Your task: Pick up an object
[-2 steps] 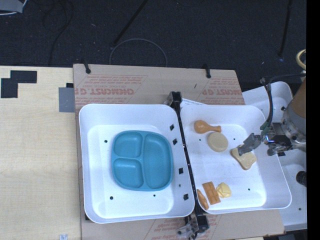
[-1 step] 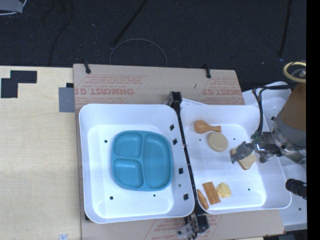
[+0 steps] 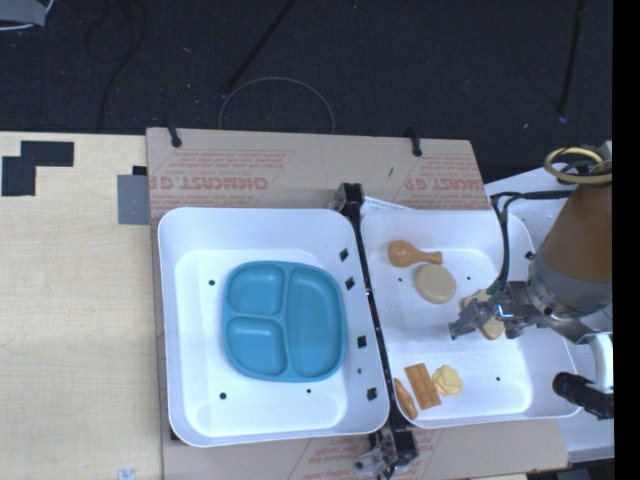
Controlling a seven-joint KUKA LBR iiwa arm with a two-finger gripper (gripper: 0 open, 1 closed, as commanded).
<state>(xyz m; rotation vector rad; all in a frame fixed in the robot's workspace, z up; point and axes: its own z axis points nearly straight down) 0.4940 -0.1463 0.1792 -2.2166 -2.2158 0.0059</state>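
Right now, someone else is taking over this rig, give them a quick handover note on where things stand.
Gripper: low over the right bin, near its right side; nothing visibly held.
Right bin holds: round beige disc, orange-tan spoon-shaped piece, small food pieces at the front edge.
Left bin holds: blue divided plate.
Done: no pick visible.
Left: grasp and lift one object; the disc is probably closest.

We've got a blue divided plate [image 3: 283,320] sitting in the middle of the left white bin [image 3: 190,408], three compartments in it. Behind that bin there's a brown cardboard sheet [image 3: 300,168] with red lettering printed on it. Left of the bin is the pale wooden benchtop [image 3: 70,298], with a few dark patches [image 3: 40,163] near its far edge.
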